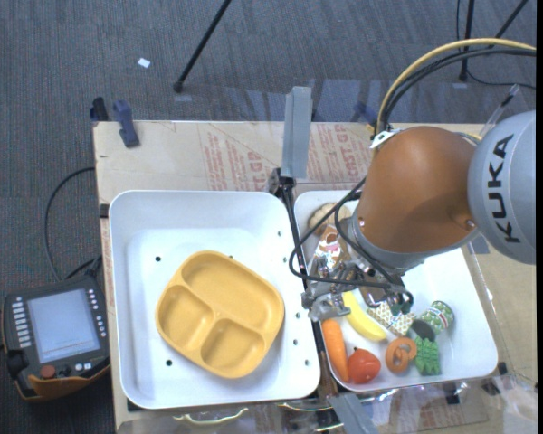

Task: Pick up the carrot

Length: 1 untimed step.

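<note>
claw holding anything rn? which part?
Nothing visibly held. The claw sits just above the carrot, which lies in the right bin.

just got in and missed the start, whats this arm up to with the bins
The KUKA arm reaches over the right bin, its pincer low just above the carrot, which lies on the bin floor beside a banana and a tomato. The yellow tray sits in the left bin.
</note>
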### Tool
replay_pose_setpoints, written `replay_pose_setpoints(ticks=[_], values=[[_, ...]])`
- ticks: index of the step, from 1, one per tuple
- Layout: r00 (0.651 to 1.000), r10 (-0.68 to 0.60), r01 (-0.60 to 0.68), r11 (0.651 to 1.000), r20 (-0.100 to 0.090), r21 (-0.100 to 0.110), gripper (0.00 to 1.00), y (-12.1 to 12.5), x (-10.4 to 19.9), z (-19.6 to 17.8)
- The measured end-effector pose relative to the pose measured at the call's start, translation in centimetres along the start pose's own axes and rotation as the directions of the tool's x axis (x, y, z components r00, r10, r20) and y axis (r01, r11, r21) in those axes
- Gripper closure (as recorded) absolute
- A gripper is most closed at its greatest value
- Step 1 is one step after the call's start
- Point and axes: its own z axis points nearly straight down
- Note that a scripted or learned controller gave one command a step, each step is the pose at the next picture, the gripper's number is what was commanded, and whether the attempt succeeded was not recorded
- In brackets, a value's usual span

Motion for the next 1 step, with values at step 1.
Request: replay_pose_setpoints(ticks=[1], values=[[1.0,-0.002,0.002,1.0,0.002,-0.001,1.0,0.11,-0.15,-0.9]])
